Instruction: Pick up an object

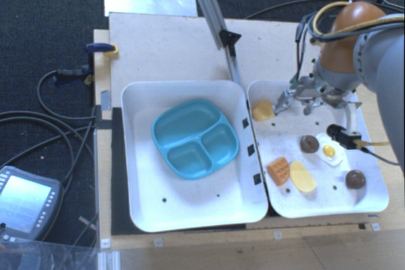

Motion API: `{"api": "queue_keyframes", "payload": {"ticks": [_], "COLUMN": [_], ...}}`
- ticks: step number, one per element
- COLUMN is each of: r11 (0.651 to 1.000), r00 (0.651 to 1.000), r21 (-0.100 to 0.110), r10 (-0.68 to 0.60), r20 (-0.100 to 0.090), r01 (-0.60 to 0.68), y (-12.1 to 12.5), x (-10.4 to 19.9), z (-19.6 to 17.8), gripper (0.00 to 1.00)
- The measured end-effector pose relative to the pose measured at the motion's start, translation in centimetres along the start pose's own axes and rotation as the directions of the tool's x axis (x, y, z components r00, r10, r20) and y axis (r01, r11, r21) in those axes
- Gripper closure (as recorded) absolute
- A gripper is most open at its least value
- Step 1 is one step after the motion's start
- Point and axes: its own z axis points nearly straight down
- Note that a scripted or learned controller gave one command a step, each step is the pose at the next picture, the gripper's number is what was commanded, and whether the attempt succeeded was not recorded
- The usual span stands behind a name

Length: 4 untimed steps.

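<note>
Chunky grey arm with a shiny orange band, yellow and black cables looped round it, bare metal gripper bits underneath.

Bench: pale board surface. Two shallow white bins rest directly on it, side by side and touching. Left bin sits toward the centre; right bin at the right. Blue-handled clamp grips the left edge.

A divided plate is set in the left bin; food pieces are scattered in the right bin, at its 3 o'clock.
</note>
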Motion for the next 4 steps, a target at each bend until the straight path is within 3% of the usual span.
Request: {"api": "queue_keyframes", "payload": {"ticks": [1,2,3,4], "r11": [1.0,1.0,1.0,1.0], "r00": [1.0,1.0,1.0,1.0], "r21": [-0.009,-0.013,-0.008,-0.004], "r10": [0.0,0.0,0.0,-0.003], "r20": [0.001,0.002,0.001,-0.001], "r01": [0.0,0.0,0.0,0.003], "y": [0.2,0.7,0.8,-0.2], "x": [-0.1,0.3,0.3,6.2], "z": [-1.5,-8.0,-9.5,-9.0], "gripper": [1.0,1.0,1.0,1.0]}}
